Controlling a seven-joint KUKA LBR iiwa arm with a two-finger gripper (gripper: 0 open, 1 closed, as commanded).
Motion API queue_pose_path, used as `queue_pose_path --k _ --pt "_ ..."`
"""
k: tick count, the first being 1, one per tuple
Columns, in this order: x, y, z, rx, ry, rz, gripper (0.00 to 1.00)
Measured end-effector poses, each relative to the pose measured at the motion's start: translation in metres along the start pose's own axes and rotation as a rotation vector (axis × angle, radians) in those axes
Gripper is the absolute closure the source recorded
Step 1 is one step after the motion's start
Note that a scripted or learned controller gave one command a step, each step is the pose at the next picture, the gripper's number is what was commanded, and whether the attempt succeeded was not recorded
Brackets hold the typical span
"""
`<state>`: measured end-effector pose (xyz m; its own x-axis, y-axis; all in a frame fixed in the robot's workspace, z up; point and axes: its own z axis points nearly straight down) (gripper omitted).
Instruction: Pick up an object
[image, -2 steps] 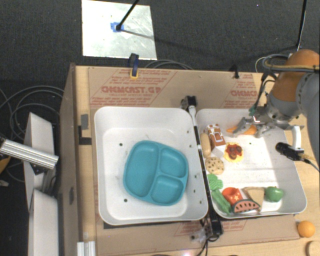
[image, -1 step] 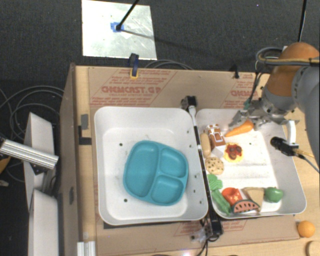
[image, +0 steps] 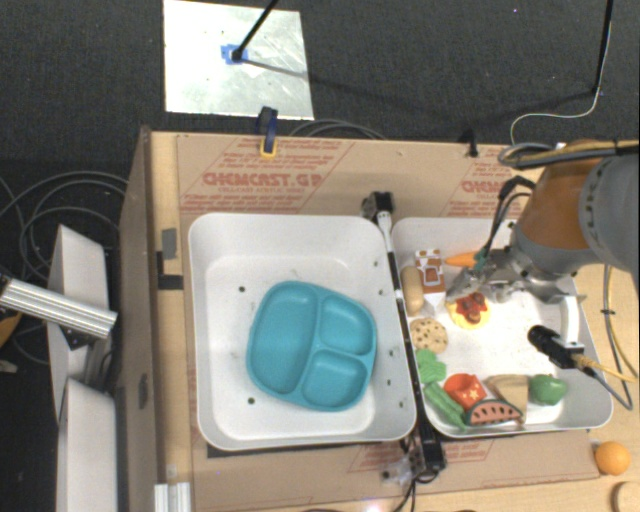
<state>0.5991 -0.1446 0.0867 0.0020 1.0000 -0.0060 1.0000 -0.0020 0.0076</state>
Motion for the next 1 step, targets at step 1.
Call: queue_pose_path --k 1 --pt "-0.0073 0.0451 0.0023 0.009 0.005 -0.005 0.00"
